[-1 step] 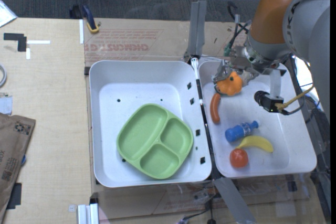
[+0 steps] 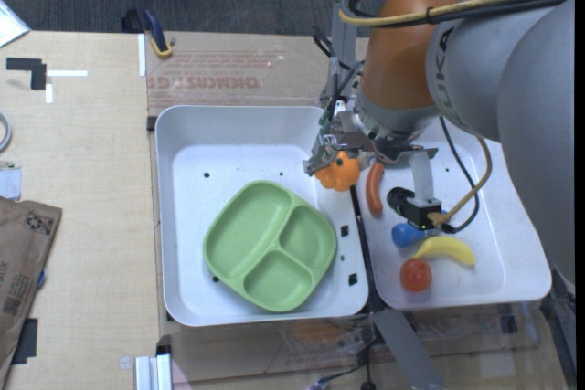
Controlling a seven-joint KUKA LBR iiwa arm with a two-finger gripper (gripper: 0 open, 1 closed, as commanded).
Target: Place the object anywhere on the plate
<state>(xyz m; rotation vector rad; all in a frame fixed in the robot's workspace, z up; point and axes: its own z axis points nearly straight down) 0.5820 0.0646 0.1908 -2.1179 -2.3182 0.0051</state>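
A green plate [image 2: 270,244] with three compartments lies in the left bin [image 2: 183,196]. My gripper [image 2: 331,165] hangs over the left bin's right edge, just above and right of the plate's far corner. A small orange fruit-like object [image 2: 342,173] sits between its fingers, so the gripper is shut on it. The object is off the bin floor and beside the plate, not over it. The wrist hides the top of the object.
The right bin [image 2: 512,224] holds a red sausage [image 2: 374,187], a blue object [image 2: 404,235], a yellow banana [image 2: 448,249] and a red tomato [image 2: 416,275]. A ridge [image 2: 359,242] divides the two bins. The arm covers the right bin's far part.
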